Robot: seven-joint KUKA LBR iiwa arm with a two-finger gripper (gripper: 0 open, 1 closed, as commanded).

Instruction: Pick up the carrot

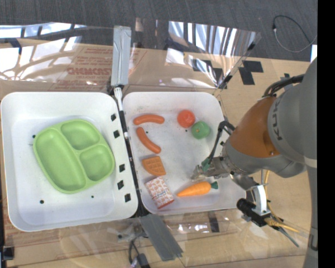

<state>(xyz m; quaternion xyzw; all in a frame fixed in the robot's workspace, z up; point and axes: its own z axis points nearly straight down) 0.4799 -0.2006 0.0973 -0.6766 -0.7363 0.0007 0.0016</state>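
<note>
In the camera view, the carrot (pixel 196 190) is seen low in the right bin (pixel 173 102), its long axis nearly level, green end right. The gripper (pixel 204 171) is poised just above it; its opening cannot be judged. The carrot appears smooth, tapered, moulded plastic.

Dark grey carpet floor (pixel 72 1), cardboard-covered bench (pixel 61 66) under clear plastic sheeting, window light reflected across it
</note>
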